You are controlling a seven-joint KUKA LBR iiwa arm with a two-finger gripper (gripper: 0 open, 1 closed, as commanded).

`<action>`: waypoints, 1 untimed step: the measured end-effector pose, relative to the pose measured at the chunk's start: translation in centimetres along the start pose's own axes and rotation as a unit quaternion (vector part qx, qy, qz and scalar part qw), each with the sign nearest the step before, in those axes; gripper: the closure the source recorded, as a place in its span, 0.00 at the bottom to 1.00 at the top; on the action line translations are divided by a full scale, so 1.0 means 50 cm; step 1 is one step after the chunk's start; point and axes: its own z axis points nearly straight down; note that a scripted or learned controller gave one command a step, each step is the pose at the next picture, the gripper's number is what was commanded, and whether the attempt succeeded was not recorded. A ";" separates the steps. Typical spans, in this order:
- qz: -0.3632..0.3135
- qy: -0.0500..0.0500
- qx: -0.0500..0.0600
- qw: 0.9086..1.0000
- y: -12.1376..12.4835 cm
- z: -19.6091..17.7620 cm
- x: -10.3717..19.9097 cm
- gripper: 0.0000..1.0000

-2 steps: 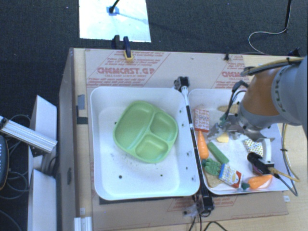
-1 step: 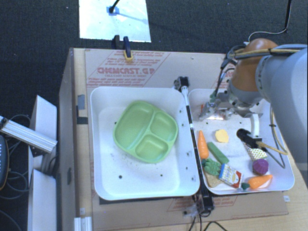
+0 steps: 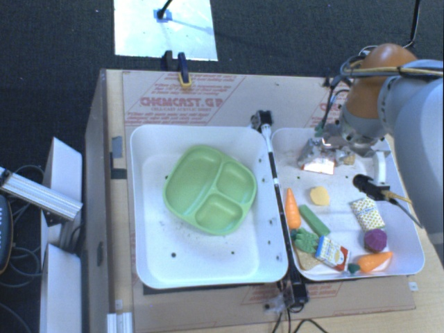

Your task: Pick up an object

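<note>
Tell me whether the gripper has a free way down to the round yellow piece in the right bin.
Probably yes: the round yellow piece lies apart from its neighbours, just below the gripper.

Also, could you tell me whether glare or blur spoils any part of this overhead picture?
In the camera view, the bright sheet on the dark floor is washed out, the gripper area over the right bin is soft with a bright patch, and the green tray in the left bin is evenly lit.

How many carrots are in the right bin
2. One carrot lies by the bin's left wall, next to the green stick. The other carrot lies at the front right corner, below the purple ball. The arm may hide more.
</note>
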 end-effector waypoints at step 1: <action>-0.001 -0.003 -0.011 1.000 -0.186 0.004 0.010 0.00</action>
